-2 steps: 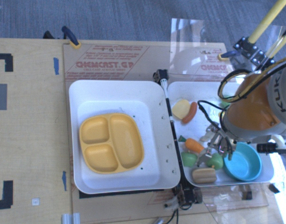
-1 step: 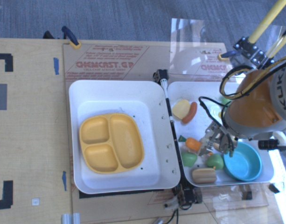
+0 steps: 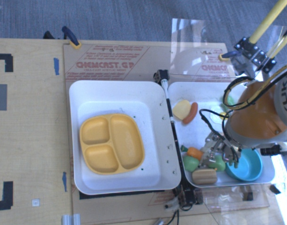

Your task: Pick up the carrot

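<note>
Gripper [image 3: 213, 157] lowered in right bin [image 3: 269, 175], just beside carrot [image 3: 195, 152]; finger state cannot be told. Jaws should be centred across carrot, green piece [image 3: 191, 163] avoided.

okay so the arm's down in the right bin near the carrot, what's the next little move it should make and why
Probably a small shift toward the left bin, then down. The gripper hangs over the green pieces, while the carrot lies just beside it toward the divider, seemingly not between the fingers.
</note>
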Tool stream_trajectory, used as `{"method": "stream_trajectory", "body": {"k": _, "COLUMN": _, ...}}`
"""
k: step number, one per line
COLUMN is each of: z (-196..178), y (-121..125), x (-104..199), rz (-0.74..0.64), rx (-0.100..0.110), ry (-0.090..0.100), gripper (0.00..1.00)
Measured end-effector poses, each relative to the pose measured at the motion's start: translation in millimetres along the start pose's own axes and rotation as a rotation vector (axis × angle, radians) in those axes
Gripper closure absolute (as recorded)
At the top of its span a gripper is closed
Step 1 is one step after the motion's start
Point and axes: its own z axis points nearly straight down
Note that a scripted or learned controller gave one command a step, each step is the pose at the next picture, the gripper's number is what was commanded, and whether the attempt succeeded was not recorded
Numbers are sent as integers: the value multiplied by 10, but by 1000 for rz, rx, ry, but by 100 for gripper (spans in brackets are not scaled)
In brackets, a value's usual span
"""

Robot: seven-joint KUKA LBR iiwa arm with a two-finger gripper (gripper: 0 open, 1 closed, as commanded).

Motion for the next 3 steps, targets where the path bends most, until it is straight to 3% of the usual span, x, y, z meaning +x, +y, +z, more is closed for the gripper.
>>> {"method": "stream_trajectory", "body": {"k": 1, "z": 4, "y": 22, "x": 33, "rz": 306, "rx": 1, "ry": 10, "gripper": 100}}
{"method": "stream_trajectory", "body": {"k": 2, "z": 5, "y": 42, "x": 43, "rz": 438, "rx": -1, "ry": 13, "gripper": 100}}
{"method": "stream_trajectory", "body": {"k": 3, "z": -927, "y": 615, "x": 286, "rz": 670, "rx": 12, "ry": 29, "gripper": 100}}
